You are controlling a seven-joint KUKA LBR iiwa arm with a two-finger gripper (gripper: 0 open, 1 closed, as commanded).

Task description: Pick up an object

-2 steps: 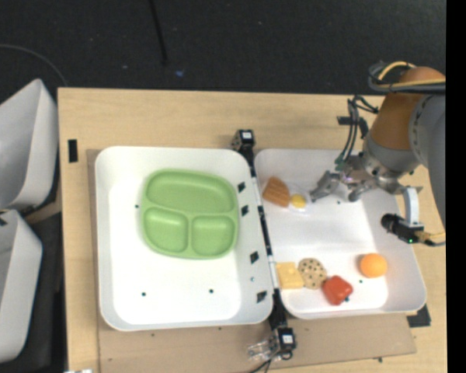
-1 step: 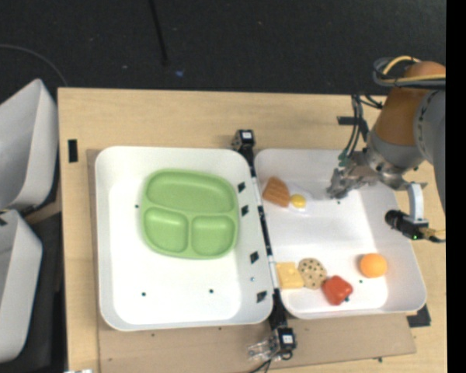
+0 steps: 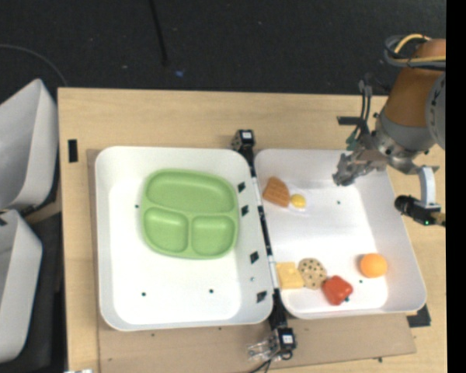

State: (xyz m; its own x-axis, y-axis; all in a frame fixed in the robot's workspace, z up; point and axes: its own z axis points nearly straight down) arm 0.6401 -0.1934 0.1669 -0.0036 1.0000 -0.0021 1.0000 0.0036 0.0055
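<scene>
The fingers (image 3: 346,174) of the grey arm's gripper hang low over the far part of the right shallow white bin (image 3: 388,208), but they are too small and dark to tell whether they stand wide or narrow, and nothing shows between them. The arm (image 3: 410,103), with its orange band above the wrist, reaches in from the right. In that same bin, well apart from the fingers, lie the things to choose from: a tan wedge-shaped piece like bread (image 3: 276,192) just beside a small yellow round piece (image 3: 297,202) near the bin's left wall; along the near edge, a pale yellow square block (image 3: 289,275) touching a round brown-speckled cookie (image 3: 312,271), with a red pepper-shaped toy (image 3: 337,289) just beside the cookie; and an orange ball-like fruit (image 3: 373,265) a little to the right of these. The left shallow white bin (image 3: 116,286) holds a light green plastic plate with three compartments (image 3: 189,213). Both bins sit side by side on the tan wooden desk (image 3: 179,115).
</scene>
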